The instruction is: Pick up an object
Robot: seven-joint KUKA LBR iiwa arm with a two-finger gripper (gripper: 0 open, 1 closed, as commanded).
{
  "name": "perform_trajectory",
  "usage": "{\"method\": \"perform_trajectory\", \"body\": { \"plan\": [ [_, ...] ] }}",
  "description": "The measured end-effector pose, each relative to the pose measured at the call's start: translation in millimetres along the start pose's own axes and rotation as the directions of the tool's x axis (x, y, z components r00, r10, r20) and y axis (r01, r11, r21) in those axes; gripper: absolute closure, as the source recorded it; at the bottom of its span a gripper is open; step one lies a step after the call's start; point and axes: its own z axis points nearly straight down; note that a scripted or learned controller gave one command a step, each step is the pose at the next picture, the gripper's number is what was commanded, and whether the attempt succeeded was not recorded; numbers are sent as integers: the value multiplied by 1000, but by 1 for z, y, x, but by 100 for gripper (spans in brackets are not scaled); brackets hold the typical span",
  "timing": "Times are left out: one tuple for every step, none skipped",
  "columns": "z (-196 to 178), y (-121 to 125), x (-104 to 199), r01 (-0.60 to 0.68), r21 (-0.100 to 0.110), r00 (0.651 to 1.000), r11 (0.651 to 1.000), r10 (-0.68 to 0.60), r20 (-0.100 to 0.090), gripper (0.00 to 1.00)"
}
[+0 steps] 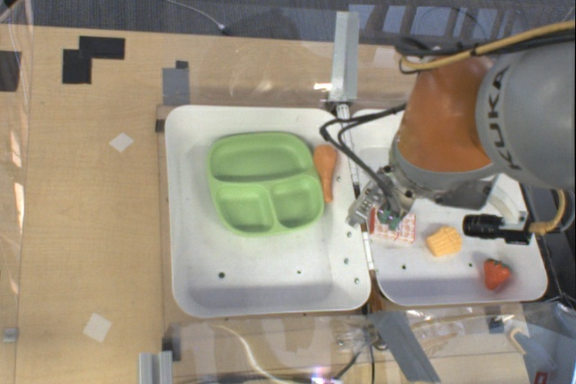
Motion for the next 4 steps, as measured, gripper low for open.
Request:
{"method": "perform_trajectory", "body": {
  "plan": [
    [2, 9, 37, -290, 6, 957, 957, 290, -2, 100],
    [-48, 63, 74, -674, 5, 738, 738, 674, 0, 100],
    [-14, 122, 118, -803, 11, 595, 595, 803, 3, 100],
    [-17, 156, 125, -975, 7, 224, 224, 975, 6, 100]
  ]
}}
